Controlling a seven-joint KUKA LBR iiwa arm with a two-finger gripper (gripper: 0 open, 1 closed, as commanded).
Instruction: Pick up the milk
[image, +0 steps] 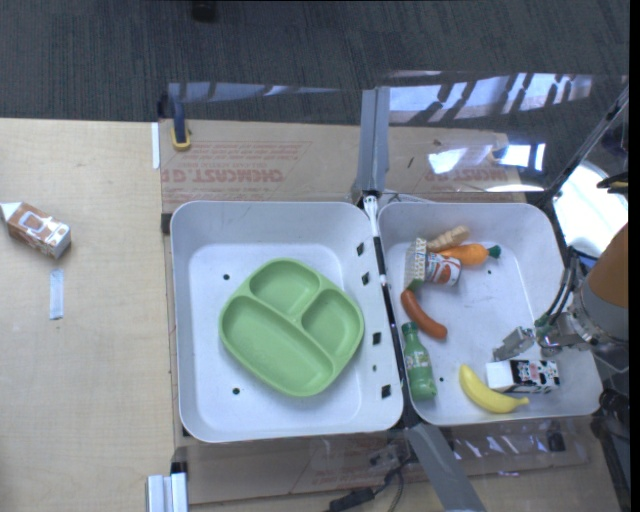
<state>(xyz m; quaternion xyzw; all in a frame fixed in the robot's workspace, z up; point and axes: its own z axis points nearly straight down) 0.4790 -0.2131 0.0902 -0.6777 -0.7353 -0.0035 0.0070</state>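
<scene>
The milk is a small white carton with black cow patches. It lies on its side near the front right corner of the right bin, touching the banana. My gripper comes in from the right edge and hovers just above and behind the carton, low in the bin. The view is too small to tell how the gripper stands. Nothing is seen lifted off the bin floor.
The right bin also holds a green bottle, a red sausage, a carrot, a labelled packet and a bread stick. A green divided plate lies in the left bin. A small box rests on the bench at left.
</scene>
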